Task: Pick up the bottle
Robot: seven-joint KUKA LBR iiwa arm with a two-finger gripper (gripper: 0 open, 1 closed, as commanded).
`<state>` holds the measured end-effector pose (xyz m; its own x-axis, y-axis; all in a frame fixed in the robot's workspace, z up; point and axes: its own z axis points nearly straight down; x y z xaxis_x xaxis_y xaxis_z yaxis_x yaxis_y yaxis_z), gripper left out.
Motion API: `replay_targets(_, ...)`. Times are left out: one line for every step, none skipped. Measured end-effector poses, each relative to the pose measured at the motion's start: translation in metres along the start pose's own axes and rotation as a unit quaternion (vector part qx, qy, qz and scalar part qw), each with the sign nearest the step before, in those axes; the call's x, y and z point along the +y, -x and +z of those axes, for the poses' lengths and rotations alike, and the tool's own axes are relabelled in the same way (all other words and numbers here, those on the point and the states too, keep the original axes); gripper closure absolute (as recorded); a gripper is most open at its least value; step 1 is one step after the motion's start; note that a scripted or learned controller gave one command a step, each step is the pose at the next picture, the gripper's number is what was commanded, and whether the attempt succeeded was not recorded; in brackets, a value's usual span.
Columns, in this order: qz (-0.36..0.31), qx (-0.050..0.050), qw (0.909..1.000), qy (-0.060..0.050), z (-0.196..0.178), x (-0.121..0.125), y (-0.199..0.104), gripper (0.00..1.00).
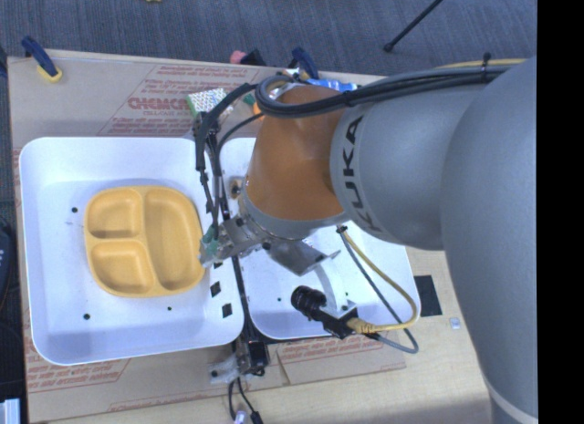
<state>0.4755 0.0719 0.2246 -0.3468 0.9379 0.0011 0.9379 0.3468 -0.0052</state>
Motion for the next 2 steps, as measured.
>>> replay_targets(0.008, -0.001, 1.0, 0.002, -0.072, -0.004, 0.012, 1.0)
replay_targets(0.024, 0.0, 0.9997, 0.0, -0.047, 0.009, -0.024, 1.0)
